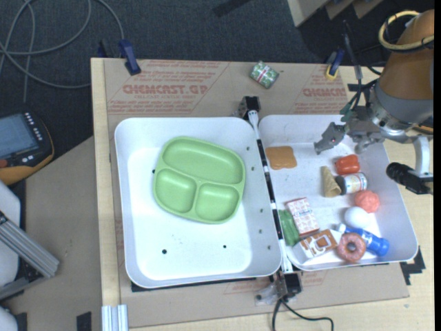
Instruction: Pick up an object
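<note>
My gripper [344, 141] hangs over the far part of the right bin [406, 216], open, with nothing between its fingers. Just below it lie a red-orange piece [347, 163] and a small labelled jar [354, 183]. To its left sits a brown toast slice [281, 157]. A tan wedge [329, 182] rests beside the jar. Nearer the front are a pink ball [367, 201], a white egg [357, 217], a blue bottle [376, 243], a pink donut [351, 247], a red-and-white packet [301, 216] and a green stick [286, 227].
The left bin [138, 233] holds a green divided plate [200, 179]. A green wrapped candy [264, 74] lies on the cardboard behind the bins. Blue clamps [128, 57] [334, 64] stand at the back edge. The arm's grey body [403, 95] rises at the right.
</note>
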`<action>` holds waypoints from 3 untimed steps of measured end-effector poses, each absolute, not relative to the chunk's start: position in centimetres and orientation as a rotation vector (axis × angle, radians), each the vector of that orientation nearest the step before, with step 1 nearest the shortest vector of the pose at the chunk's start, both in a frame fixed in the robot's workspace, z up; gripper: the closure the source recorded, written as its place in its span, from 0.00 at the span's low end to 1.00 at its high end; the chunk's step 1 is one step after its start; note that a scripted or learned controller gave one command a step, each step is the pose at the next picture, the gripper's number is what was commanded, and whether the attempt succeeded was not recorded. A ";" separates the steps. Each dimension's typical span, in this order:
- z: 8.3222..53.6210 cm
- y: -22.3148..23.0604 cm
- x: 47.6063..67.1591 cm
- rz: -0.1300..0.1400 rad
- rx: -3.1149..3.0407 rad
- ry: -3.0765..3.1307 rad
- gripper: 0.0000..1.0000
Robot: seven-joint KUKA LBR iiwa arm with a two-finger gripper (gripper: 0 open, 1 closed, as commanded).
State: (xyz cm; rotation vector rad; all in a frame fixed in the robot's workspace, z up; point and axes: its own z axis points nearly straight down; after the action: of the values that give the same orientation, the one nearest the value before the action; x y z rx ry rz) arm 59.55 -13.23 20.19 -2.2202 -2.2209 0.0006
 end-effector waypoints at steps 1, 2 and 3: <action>20.1 -19.2 60.1 0.001 -2.225 -2.223 0.00; 9.8 -18.3 59.3 -0.001 -2.223 -2.222 0.00; 8.5 -14.1 56.5 0.000 -2.219 -2.222 0.00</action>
State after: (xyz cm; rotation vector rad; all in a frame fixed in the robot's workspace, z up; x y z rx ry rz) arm 56.51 -14.11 8.47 -2.2192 -2.2218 -0.0002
